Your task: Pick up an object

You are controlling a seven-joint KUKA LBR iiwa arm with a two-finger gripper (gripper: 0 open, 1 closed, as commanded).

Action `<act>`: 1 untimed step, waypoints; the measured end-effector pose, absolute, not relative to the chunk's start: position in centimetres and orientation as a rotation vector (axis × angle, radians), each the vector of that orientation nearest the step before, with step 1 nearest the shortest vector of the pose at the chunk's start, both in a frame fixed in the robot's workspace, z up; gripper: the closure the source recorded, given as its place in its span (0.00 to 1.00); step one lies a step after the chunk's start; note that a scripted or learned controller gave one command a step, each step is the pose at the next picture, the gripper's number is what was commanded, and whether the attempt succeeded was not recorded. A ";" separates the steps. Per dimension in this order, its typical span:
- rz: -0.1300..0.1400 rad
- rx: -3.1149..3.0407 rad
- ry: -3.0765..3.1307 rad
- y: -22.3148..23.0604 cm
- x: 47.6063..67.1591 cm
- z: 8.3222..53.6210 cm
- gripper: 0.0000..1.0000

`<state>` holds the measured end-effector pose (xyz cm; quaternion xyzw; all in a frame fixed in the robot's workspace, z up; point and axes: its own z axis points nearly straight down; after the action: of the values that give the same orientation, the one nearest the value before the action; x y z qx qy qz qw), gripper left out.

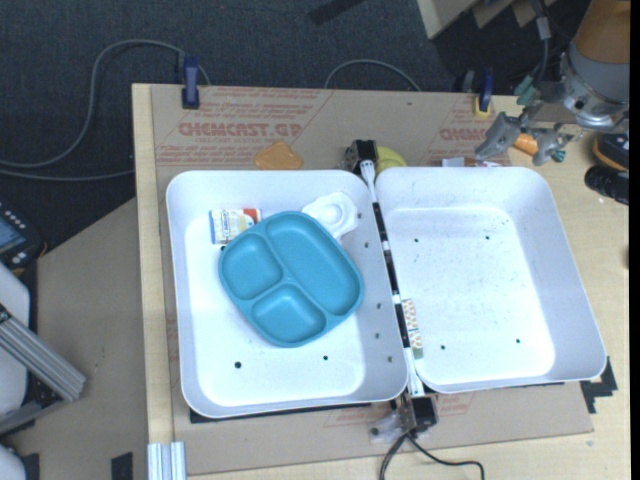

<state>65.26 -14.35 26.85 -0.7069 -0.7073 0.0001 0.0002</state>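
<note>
Three things lie in the left shallow white plastic bin (200,368): a light-blue plastic divided plate with three compartments (290,278), a small white plastic cup or lid (331,214) touching the plate's far rim, and a small white carton with red and blue print (232,223) partly tucked under the plate's far-left edge. The plate is the likeliest thing to pick; it sits in the far middle of that bin, flat and face up, its long axis running diagonally from the far left toward the near right, the single wide compartment at the near end. The right white bin (560,268) lies just beside it across the hinge strip. The two-finger gripper (520,133) on the grey arm with the orange band hangs beyond the far right corner of the right bin, well apart from all three things, and whether its jaws are spread or closed I cannot tell at this size; nothing is seen held in it. The main risk, as I judge it, is the plate itself: broad, shallow and smooth, so that fingers descending on a flat compartment floor would close on nothing, and a grip on the thin rim could slip or tip it. A push could also shove the plate onto the carton or cup.
</note>
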 end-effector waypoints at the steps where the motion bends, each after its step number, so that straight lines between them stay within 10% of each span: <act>1: 0.010 -2.215 -2.213 -13.4 60.5 17.7 0.00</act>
<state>60.54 -13.43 17.68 -0.7074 -0.7068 0.0031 0.0053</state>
